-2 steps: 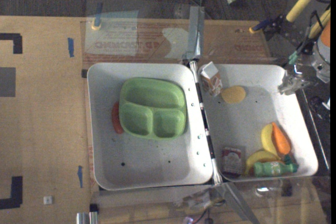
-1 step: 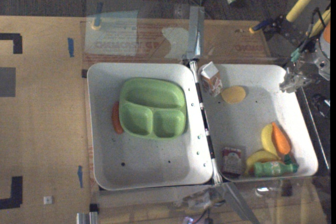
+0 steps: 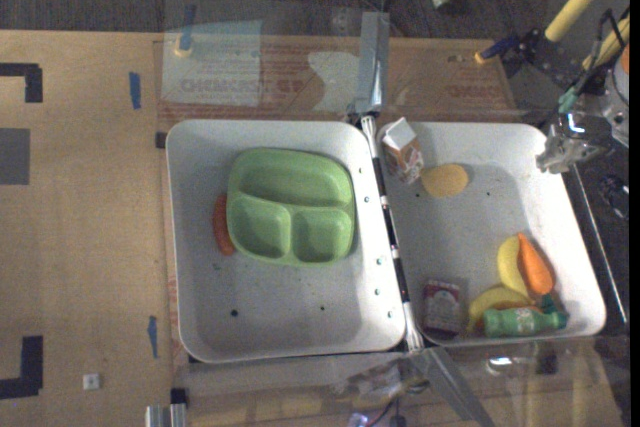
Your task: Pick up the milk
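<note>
Milk carton (image 3: 402, 148): small, white top with brownish sides, lying tilted in the upper left corner of the right bin (image 3: 585, 245), close against the divider between the two bins. Just right of it, a flat round yellow-tan cookie-like piece (image 3: 445, 180), near but apparently not touching.

Gripper (image 3: 556, 155) sits at the upper right rim of the right bin, at the right edge of the frame, well apart from the carton. Nothing between the jaws. Whether they are spread or pressed together cannot be told; that part of the frame is small and blurred.

Other contents, right bin: banana (image 3: 508, 260) with a carrot (image 3: 535, 265) lying on it at lower right, green bottle (image 3: 522, 320) on its side below them, small dark red box (image 3: 441, 305) along the bottom edge. Left bin (image 3: 190, 245): green divided plate (image 3: 291, 205), an orange piece (image 3: 222, 223) tucked beside its left edge.

Step in hand, as judged: the approach. No contact with the milk yet.

Next move calls for travel leftward across the bin to a point above the carton, jaws turned to span its narrower sides, then a descent. The tight spot is the corner: bin wall and divider leave little room on the carton's left and upper sides, and the tilted pose may make it slip.
</note>
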You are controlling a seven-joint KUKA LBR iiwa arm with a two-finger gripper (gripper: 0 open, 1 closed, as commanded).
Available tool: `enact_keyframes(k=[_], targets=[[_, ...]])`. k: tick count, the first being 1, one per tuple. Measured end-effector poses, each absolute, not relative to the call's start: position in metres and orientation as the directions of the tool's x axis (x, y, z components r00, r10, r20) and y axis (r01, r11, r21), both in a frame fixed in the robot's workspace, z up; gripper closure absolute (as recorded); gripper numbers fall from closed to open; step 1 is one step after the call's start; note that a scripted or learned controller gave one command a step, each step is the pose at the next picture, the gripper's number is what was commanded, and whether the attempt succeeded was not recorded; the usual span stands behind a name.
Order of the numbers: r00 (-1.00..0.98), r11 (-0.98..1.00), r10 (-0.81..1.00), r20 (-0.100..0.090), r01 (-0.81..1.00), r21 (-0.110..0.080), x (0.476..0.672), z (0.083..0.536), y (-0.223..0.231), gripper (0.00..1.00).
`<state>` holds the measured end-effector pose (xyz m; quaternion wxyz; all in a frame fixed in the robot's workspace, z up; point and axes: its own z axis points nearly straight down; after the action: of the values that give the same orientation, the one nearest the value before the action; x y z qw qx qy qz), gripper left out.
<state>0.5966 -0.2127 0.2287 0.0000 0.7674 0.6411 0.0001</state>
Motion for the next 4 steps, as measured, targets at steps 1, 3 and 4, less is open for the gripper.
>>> enact_keyframes(k=[1, 3, 4], targets=[[0.463, -0.463, 0.886, 0.001, 0.886, -0.005, 0.584, 0.187, -0.195, 1.00], [0.212, -0.212, 0.977, -0.001, 0.977, 0.000, 0.480, 0.254, -0.222, 1.00], [0.215, -0.215, 0.977, -0.002, 0.977, 0.002, 0.481, 0.263, -0.224, 1.00]])
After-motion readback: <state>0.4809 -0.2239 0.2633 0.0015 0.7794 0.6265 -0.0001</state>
